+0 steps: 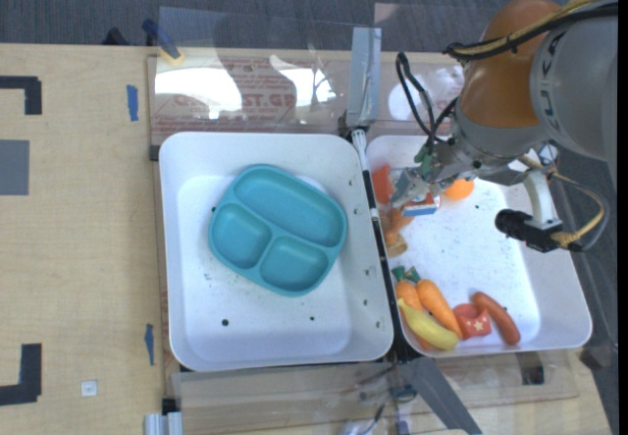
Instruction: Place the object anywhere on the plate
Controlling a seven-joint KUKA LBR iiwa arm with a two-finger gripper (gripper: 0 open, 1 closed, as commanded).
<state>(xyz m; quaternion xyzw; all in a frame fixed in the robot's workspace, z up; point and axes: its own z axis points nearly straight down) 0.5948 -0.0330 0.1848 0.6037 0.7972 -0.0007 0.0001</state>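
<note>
gripper low over the upper-left part of the right bin, reaching in from the right under the grey arm and its orange band. black cables hang across the wrist and clutter the tool; cannot tell its state, or whether anything is in its grasp.

just around the tool: small orange pieces by the bin's left wall, an orange round item to its right, a bit of blue and white underneath. which of these is the task's object i can't say; judging by where the tool sits, it is working this cluster, so the object is most likely here, in the right bin, not on the plate.

further down the same bin, toy food bunched in the lower left corner: carrot, yellow banana, a red piece, a sausage-like item. probably pushed there by the bin's slope or past handling; a guess.

left bin: teal divided plate, three compartments, lying flat near the middle, well apart from the tool. central spot gives a wide target, which suits "anywhere on the plate".

surface: pale wood bench with black markers and blue tape bits; a clear taped sheet behind the bins; dark floor beyond.
</note>
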